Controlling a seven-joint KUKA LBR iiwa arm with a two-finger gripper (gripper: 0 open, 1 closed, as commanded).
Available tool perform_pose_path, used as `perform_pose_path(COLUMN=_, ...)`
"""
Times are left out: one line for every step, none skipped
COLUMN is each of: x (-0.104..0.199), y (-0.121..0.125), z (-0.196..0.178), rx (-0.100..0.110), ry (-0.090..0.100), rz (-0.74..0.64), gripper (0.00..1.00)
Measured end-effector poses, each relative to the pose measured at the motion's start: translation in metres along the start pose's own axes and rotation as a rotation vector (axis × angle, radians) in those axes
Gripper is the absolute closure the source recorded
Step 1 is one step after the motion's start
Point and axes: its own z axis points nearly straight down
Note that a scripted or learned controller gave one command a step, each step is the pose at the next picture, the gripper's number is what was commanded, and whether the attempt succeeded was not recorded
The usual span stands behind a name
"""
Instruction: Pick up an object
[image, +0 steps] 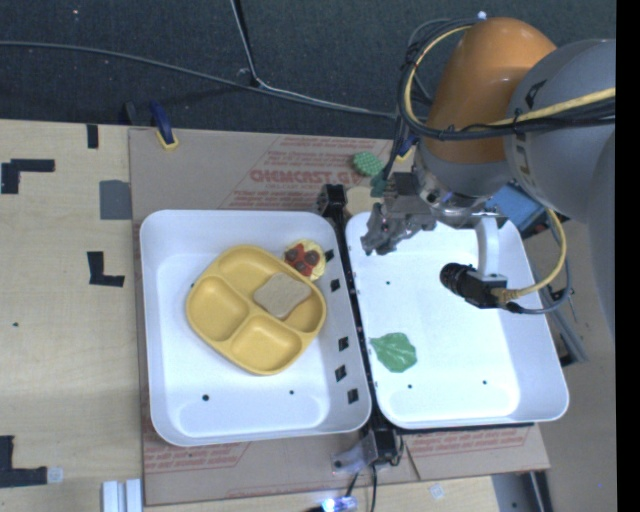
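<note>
A green leaf-like piece (394, 351) lies in the right bin (500, 385), near its left wall and toward the front. My gripper (378, 240) hangs over the back left corner of that bin, well behind the green piece, with nothing visibly between its fingers. In the left bin (180, 400) sits a yellow divided plate (225, 310). A tan slice (281, 294) rests in the plate's right compartment. A small dark red item (304, 259) sits at the plate's back right tip.
A black cylindrical part (465, 281) with a cable hangs off the arm over the right bin's middle. A green object (368, 163) lies on the cardboard behind the bins. Black clips line the divider between the bins.
</note>
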Motion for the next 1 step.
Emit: perform_pose_path(x=0.0497, y=0.0092, z=0.0193, rx=0.002, ry=0.000, rz=0.001, gripper=1.00)
